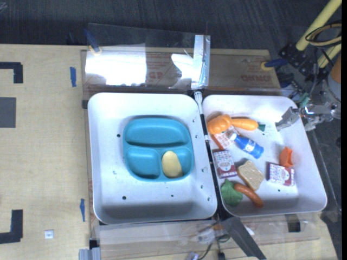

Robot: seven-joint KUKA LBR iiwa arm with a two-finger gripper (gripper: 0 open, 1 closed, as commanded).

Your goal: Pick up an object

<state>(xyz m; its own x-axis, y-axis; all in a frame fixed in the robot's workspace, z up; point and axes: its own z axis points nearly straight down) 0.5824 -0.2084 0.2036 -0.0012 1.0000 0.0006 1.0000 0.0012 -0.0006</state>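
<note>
**Inspector:** Report the candidate objects first.

**Operator:** I see them all lying in the right bin (317, 191). At its far left are an orange piece (218, 124) and a carrot (243, 124), touching. Just beside those lies a blue bottle (249, 145). Nearer the camera are a small carton (224, 163), a cracker-like square (251, 174), a second carton (280, 174), a green piece (231, 193) and a small orange item (286, 156) toward the right wall. In the left bin (103, 161) a blue tray (157, 131) holds a yellow, egg-like object (172, 164) in its lower right compartment.

**Inspector:** Progress on the pick?

**Operator:** I judge it not begun. Nothing looks lifted; every item rests on a bin floor. The tool (287, 118) sits at the right bin's far right corner, over bare floor, well apart from the items.

**Inspector:** Tool state?

**Operator:** I cannot tell how far open it is. I see nothing in it.

**Inspector:** Limits of the view?

**Operator:** The arm is cut off at the right edge amid cables. Glare washes out the clear panel (146, 61) behind the bins. Carton labels are too small to read.
</note>
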